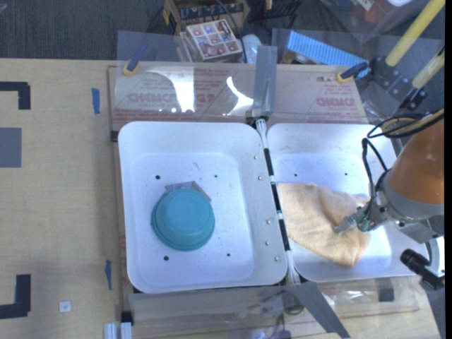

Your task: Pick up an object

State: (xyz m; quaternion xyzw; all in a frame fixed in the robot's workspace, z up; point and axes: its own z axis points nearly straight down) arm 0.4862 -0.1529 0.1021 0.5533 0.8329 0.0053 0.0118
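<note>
Starting at the left, you are looking at a teal bowl (183,219) sitting upside down in the left bin (141,147), well apart from the arm and across the divider from it. Moving right, a yellow cloth (318,221) is lying crumpled in the right bin (311,143), its long axis running from the divider toward the near right corner. The gripper (355,222) is sitting right at the cloth's right end, touching or just above the folds there, so the cloth is spreading away to its left. You cannot tell whether it is spread or closed, nor whether any fabric is caught. The cloth looks soft, thick and rumpled, with raised folds that are offering something to pinch.
</note>
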